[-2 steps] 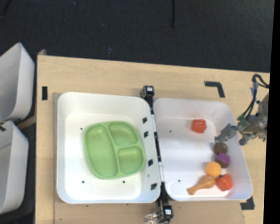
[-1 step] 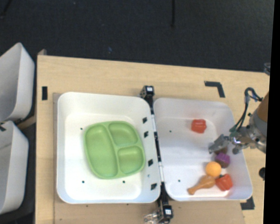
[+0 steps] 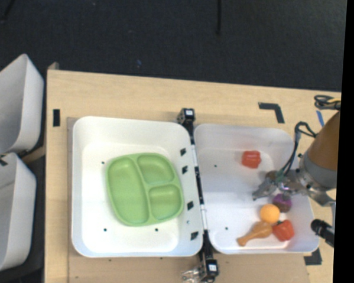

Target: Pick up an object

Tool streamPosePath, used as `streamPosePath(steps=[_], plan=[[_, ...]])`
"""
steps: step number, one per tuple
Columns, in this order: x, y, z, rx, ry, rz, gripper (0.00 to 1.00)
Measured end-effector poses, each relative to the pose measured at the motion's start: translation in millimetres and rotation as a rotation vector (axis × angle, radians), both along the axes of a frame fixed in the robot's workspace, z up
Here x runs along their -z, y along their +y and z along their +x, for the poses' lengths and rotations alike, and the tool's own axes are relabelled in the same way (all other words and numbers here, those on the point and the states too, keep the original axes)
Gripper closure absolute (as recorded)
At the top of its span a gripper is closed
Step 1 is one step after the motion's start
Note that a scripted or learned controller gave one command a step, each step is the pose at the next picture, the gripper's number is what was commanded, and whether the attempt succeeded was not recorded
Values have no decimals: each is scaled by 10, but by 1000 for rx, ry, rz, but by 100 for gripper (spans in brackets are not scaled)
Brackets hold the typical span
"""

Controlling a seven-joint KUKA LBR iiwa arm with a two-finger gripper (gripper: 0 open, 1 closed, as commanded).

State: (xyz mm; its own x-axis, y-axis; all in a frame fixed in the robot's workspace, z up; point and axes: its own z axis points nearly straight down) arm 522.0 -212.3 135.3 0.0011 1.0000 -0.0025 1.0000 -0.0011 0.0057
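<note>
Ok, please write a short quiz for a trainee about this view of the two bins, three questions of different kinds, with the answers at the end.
1. True or false: the green divided plate lies in the same bin as the gripper.
2. Multiple choice: which thing lies apart from the others, nearer the far wall of the right bin? A) orange ball B) red block C) purple thing
3. Fill in: the tan, drumstick-shaped toy lies near the ____ wall of the right bin.

Key:
1. False; the plate is in the left bin, the gripper over the right bin.
2. B
3. near (front)
</note>
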Motion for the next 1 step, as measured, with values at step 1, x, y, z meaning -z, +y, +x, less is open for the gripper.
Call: streamPosePath(steps=[1], plan=[[-125, -9, 8, 4, -4, -1, 100]])
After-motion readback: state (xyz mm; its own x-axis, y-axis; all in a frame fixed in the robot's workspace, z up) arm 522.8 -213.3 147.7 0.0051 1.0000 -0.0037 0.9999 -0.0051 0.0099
